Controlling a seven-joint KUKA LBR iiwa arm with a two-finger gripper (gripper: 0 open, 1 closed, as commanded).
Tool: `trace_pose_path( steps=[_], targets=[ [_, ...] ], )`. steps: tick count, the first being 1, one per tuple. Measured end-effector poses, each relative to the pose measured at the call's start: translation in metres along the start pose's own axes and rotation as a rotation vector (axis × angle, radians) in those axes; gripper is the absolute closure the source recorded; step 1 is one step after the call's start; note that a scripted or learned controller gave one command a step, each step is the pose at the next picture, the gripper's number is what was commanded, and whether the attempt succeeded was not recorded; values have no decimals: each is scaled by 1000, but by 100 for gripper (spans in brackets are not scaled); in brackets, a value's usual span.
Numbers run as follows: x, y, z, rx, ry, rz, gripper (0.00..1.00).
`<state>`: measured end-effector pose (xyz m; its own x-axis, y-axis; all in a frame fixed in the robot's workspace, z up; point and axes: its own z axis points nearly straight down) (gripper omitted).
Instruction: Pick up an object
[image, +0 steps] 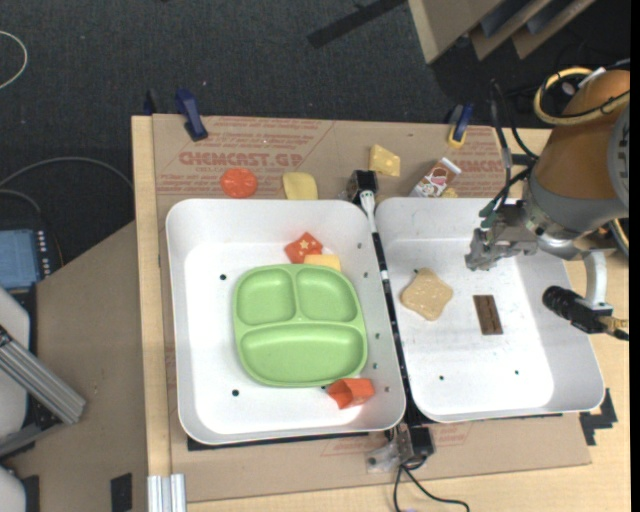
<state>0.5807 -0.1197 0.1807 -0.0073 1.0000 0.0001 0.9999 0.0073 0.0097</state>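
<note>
Trouble could come from where the gripper (484, 256) is. It sits over a bare spot of the right bin (560, 385), close to the bin's far edge. The things to pick up are not under it. The tan toast piece (427, 296) lies nearer the bin's left edge, toward the middle. The brown bar (487, 314) lies in the middle of the bin, just beside the toast but not touching it.

If the gripper goes straight down from here, I think it will hit only white bin floor and grab nothing. The bar also looks flat and thin, so it could slip out or get pushed away. The toast looks wider, so the gripper may only poke it and slide it to the side. The bin's far wall is close too, and the gripper could bump it.

How wide the gripper is spread, I cannot tell, because it is small and dark against the arm. I see nothing gripped in it, and it does not seem to touch the toast or the bar.

In the left bin (190, 300) there is a green plate (298, 325) in the middle. A red block (304, 247) is at the plate's far rim, and an orange block (350, 392) is at its near rim. Both are well apart from the gripper.
</note>
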Motion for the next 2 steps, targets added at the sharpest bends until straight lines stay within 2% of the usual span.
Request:
trace_pose_path(
  steps=[1,2],
  targets=[
    [-46,-17,18,13,-1,11,100],
    [-44,-16,17,11,0,8,0]
  ],
)
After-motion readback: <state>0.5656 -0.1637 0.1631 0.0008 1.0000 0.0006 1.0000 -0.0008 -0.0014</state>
